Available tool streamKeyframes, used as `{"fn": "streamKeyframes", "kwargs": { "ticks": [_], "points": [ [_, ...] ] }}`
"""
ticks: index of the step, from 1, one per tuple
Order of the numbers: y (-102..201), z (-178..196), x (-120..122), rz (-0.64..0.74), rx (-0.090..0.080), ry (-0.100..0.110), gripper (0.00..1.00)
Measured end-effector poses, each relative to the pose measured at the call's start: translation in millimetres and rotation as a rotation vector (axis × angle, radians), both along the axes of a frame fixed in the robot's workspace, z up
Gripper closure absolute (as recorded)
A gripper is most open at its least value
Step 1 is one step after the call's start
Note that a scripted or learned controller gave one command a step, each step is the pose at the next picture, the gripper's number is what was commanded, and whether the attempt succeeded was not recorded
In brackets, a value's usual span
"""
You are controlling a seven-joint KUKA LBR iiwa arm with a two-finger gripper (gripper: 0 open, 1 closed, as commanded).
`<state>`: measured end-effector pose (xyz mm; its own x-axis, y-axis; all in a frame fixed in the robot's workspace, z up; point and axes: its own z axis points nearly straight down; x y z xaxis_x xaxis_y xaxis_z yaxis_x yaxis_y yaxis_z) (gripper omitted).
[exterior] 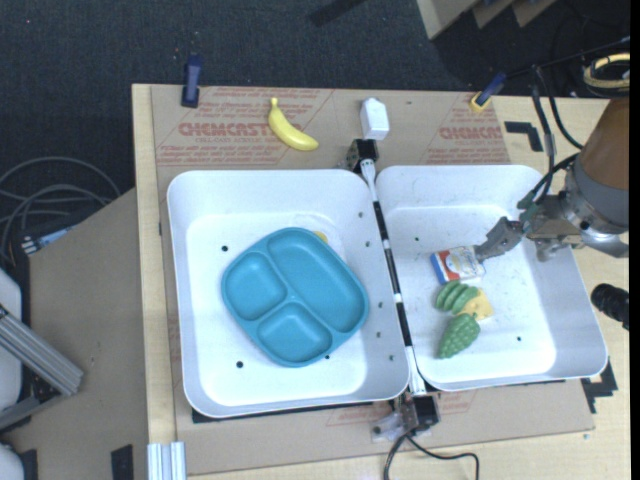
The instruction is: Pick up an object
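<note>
Camera view shows, nearest in the right bin (pixel 560 363), a green toy (pixel 459 336), then a green and yellow piece (pixel 462 298), then a small red-blue packet (pixel 452 264) partly under the claw (pixel 492 242); whether the claw is clenched is unclear. A blue tray (pixel 291 295) hides something yellow in the left bin (pixel 200 208). A banana (pixel 290 129) lies near the tabletop's (pixel 160 148) far edge.

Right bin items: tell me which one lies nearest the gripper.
The red, white and blue packet, right at the gripper tip. The two green pieces and the yellow bit lie farther toward the front.
</note>
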<state>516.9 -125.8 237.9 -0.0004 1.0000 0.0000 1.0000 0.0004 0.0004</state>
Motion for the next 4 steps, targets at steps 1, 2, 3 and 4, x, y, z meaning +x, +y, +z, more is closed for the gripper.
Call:
{"fn": "streamKeyframes", "kwargs": {
  "ticks": [1, 2, 3, 4],
  "points": [
    [8.0, -77.7, -6.2, -0.001, 0.001, 0.003, 0.0],
    [10.4, -148.8, -18.3, -0.002, -0.007, -0.014, 0.0],
    [24.0, -148.0, -32.4, -0.002, -0.01, -0.021, 0.0],
    [24.3, -148.1, -32.5, -0.002, -0.01, -0.021, 0.0]
  ]
}}
